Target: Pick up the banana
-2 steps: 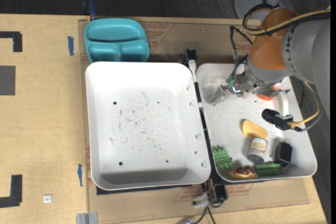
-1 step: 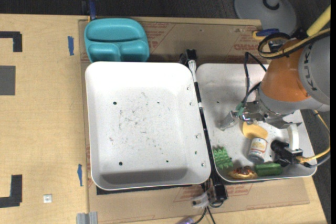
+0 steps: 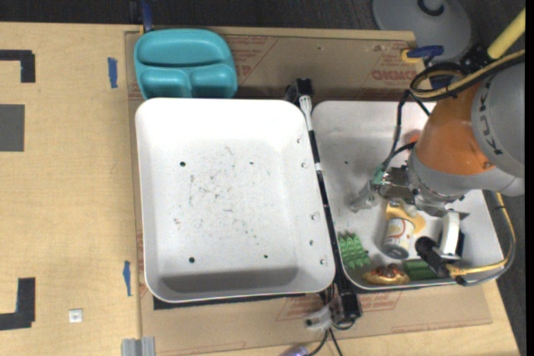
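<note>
Open room on my left, a crowded corner beneath my wrist.

The shallow white left bin [image 3: 225, 196] lies wide and unobstructed, so I could pass over any part of it. In the shallow white right bin [image 3: 350, 137], the far half is bare floor, but the near end is packed: a green ridged plastic block [image 3: 352, 249], a round white-and-yellow can [image 3: 398, 234] and a yellow curved piece [image 3: 385, 275] along the near wall. My own grey-and-orange arm [image 3: 455, 142] covers the right side.

The bench [image 3: 67, 204] bears two white bins [image 3: 225, 196] and a teal tray [image 3: 185, 62].
</note>
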